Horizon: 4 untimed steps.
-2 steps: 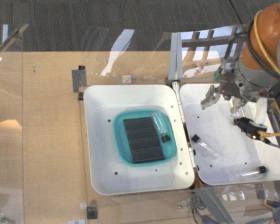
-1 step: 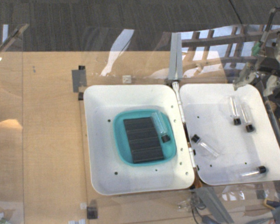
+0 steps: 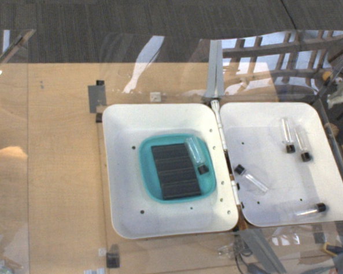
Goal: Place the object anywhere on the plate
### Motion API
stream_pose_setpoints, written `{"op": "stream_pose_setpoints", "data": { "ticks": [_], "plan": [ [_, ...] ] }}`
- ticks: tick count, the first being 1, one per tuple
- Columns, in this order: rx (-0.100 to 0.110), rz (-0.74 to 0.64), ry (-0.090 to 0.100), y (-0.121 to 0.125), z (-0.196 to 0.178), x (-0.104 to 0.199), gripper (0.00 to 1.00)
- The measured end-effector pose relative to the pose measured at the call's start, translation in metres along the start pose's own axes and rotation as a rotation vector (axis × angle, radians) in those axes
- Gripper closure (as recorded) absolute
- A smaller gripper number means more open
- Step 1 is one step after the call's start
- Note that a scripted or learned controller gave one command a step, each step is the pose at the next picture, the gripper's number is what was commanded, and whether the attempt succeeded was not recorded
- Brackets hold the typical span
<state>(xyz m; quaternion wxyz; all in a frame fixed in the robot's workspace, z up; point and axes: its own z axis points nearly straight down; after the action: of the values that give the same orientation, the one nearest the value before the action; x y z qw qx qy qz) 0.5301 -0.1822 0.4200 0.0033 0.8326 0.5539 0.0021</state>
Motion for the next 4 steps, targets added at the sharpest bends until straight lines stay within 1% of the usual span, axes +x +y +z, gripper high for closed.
{"op": "stream_pose_setpoints", "data": {
  "ticks": [1, 2, 3, 4],
  "plan": [
    [0.002, 0.156, -0.001, 0.01, -0.016, -0.005, 0.0],
    [0.003, 0.277, -0.001, 0.023, -0.015, -0.001, 0.0],
    [0.006, 0.406, -0.002, 0.085, -0.014, 0.02, 0.0],
    [0.006, 0.519, -0.002, 0.091, -0.014, 0.02, 0.0]
  ]
}}
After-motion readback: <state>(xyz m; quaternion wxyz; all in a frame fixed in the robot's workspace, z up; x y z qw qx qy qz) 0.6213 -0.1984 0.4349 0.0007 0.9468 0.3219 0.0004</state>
